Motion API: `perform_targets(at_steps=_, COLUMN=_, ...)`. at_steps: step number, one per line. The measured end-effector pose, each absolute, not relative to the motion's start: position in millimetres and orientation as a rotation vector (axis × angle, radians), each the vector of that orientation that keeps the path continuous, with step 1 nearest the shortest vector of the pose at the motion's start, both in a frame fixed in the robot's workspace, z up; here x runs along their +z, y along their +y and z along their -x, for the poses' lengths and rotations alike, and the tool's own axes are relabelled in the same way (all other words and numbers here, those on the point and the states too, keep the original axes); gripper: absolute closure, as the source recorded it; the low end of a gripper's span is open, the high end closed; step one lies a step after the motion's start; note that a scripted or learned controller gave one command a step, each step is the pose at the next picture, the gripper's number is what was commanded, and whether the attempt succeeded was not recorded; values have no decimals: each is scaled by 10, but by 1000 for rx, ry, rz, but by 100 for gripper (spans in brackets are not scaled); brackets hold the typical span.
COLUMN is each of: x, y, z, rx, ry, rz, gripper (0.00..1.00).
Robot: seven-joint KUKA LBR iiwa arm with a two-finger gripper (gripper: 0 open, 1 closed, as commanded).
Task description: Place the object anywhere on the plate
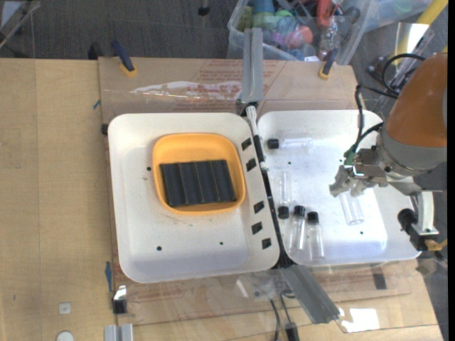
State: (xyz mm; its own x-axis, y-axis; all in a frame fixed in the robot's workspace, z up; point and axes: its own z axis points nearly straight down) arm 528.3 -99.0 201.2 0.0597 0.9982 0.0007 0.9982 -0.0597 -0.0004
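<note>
The plate (199, 148) with a rack (197, 183) on it lies in the left bin (135, 247); vials (297, 219) lie in the right bin (370, 240).

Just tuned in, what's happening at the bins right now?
The KUKA arm reaches in from the right, its pincer low over the right bin, just above a clear vial. Several more black-capped vials lie scattered in that bin. The orange plate in the left bin carries a dark ribbed block, and no vial has reached it yet.
</note>
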Motion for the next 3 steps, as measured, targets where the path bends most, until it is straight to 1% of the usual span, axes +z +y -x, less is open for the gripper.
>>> perform_targets(at_steps=1, x=1946, y=-794, z=-5792, rx=-1, ry=-2353, rz=2084, gripper=100)
perform_targets(at_steps=3, x=1930, y=-413, z=-6482, rx=-2, ry=-2648, rz=1697, gripper=100)
